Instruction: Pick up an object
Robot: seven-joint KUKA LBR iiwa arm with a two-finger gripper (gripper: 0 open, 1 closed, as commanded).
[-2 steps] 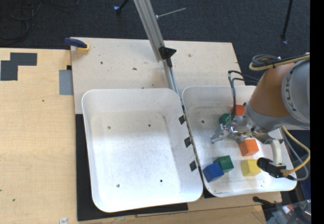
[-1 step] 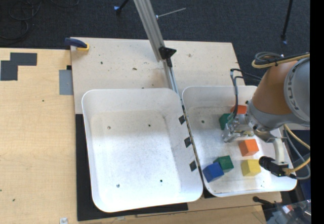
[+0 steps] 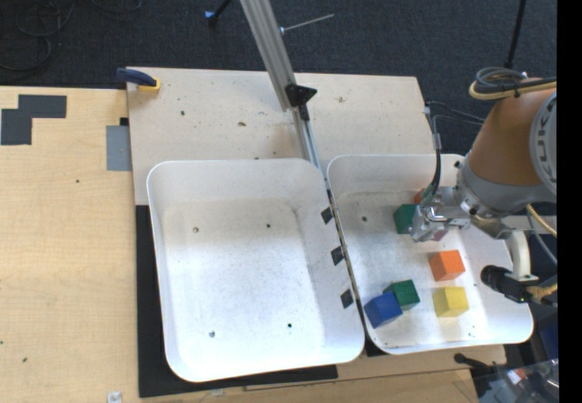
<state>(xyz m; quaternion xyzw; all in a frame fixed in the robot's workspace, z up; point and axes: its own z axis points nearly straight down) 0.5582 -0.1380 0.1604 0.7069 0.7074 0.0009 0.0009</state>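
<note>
1. Green block (image 3: 404, 217) in the right bin (image 3: 509, 334), near its middle, touching or just beside the pincer (image 3: 429, 226); likely the target, judging by that closeness.
2. Pincer low over the bin floor, right of the green block; grip state impossible to tell at this slant, no block visibly between the tips.
3. Orange block (image 3: 446, 264) just below the pincer, yellow block (image 3: 450, 300) below that, both loose and apart, so free for a straight-down approach.
4. Second green block (image 3: 403, 293) touching a blue block (image 3: 383, 308) by the bin's left wall; crowded pair, harder to close on cleanly.
5. Left bin (image 3: 173, 187) alongside on the bench (image 3: 218, 110), walls meeting in the middle.
</note>
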